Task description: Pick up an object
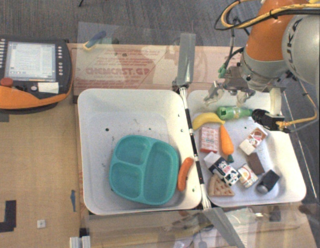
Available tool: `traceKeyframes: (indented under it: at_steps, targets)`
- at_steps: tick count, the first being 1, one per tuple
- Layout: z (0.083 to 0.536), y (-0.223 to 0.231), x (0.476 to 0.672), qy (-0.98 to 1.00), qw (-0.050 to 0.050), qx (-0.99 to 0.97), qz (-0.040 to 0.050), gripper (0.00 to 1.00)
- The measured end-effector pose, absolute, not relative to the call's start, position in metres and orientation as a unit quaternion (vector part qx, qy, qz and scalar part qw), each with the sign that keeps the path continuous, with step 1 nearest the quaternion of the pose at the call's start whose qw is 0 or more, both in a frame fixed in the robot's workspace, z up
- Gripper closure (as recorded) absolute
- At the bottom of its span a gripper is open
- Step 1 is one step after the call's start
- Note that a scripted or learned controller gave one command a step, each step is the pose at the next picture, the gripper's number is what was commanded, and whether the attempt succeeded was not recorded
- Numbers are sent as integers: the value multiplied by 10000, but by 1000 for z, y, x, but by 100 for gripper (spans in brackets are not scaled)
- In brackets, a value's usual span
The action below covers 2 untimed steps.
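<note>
gripper (228, 93) hung over right bin's (296, 172) far end, fingers spread, holding nothing | green bottle (233, 112) lay just below it, beside banana (207, 120) | teal divided plate (144, 169) and sausage (185, 172) sat in left bin (95, 138)

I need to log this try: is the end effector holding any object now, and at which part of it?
Nothing is held. The end effector hangs open above the right bin's far end, close to the green bottle, with nothing between its fingers.

Arm (289, 30) cut off at right edge, green bottle (233, 111) partly behind claw (229, 93), carton labels unreadable
</note>
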State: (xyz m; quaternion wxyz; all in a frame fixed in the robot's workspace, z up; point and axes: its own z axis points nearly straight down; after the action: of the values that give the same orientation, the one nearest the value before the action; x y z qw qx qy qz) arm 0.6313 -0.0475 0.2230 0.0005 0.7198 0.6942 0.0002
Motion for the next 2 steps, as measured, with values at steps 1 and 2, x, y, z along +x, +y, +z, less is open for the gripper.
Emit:
traceKeyframes:
  at_steps: [1, 2]
  targets:
    - [184, -47, 576, 6840, -7, 7295, -3, 0]
    - [100, -92, 588, 6477, 54, 7619, 47, 0]
